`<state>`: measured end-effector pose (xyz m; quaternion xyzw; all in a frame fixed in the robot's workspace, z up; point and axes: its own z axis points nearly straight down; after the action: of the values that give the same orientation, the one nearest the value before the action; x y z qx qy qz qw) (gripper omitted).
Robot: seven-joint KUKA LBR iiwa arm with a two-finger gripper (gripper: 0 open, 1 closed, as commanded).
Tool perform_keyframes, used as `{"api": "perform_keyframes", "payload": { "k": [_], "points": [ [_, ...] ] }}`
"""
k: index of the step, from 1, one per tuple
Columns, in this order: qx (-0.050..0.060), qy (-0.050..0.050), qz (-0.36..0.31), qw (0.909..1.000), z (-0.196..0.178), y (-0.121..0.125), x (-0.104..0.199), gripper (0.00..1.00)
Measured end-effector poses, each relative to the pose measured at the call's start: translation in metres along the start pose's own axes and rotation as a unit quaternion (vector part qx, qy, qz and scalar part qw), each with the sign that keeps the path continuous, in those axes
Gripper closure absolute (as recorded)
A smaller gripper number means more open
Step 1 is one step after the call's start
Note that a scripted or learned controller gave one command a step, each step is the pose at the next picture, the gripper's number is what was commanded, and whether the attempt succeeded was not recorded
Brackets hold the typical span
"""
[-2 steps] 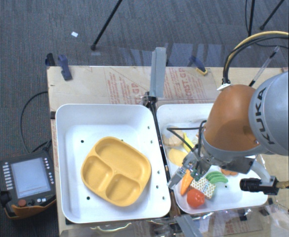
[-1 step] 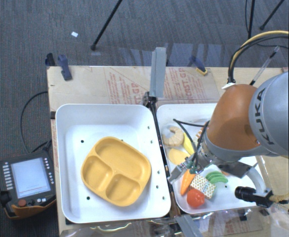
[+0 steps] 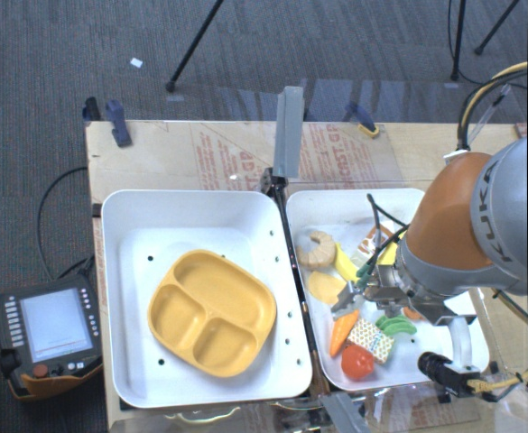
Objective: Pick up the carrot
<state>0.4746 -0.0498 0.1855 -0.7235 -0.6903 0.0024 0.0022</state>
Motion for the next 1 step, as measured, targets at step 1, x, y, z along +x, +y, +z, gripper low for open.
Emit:
{"api": "perform_keyframes", "payload": {
  "k": [1],
  "points": [
    [-0.003, 0.002, 0.129, 0.9917, 0.0957, 0.0042, -0.0337, 0.00]
  ]
}}
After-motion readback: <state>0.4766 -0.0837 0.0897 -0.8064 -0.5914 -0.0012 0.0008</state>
